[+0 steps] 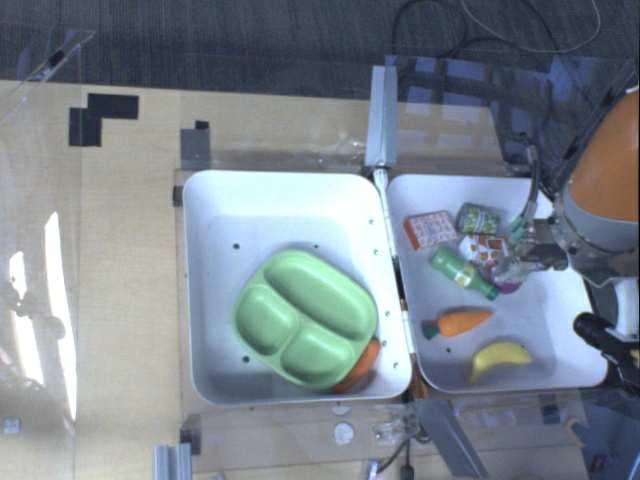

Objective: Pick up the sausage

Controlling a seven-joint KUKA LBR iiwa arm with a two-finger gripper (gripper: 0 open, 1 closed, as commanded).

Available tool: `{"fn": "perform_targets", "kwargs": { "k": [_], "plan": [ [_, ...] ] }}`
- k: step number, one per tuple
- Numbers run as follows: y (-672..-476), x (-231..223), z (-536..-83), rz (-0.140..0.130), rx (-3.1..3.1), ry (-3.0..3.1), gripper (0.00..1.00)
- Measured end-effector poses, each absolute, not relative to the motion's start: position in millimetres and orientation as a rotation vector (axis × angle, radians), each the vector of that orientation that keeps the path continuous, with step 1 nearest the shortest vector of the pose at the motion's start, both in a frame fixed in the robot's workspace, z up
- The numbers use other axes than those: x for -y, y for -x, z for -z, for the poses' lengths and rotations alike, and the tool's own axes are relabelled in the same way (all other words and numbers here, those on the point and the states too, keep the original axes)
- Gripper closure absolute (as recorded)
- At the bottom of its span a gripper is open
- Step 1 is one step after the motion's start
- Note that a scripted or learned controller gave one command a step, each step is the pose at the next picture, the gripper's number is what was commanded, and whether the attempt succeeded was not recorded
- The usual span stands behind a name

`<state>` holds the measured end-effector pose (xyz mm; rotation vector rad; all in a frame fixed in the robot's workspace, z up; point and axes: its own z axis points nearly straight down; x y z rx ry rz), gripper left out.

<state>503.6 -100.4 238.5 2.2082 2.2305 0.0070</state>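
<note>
1. Grey two-finger gripper (522, 258) low over the clutter in the right white bin (560, 373); finger state cannot be told.
2. Sausage: not identifiable; possibly the reddish-brown piece (362, 366) under the green sectioned plate (305, 318), left white bin (215, 268).
3. Green bottle (463, 271), orange carrot (458, 323), yellow banana (499, 358).

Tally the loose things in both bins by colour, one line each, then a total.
Green: 3 (divided plate, bottle, small packet)
Orange: 2 (carrot, thing under the plate)
Yellow: 1 (banana)
Red and white: 2 (box, packet)
Total: 8
</note>
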Motion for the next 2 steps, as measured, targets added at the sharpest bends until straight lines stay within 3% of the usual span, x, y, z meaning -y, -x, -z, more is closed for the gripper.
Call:
{"fn": "perform_targets", "kwargs": {
  "k": [1,2],
  "plan": [
    [-527.1,94.1,-130.9,-0.002,-2.517,-1.88,1.0],
    [-516.9,46.9,-185.0,-0.006,-2.926,-1.122,1.0]
  ]
}}
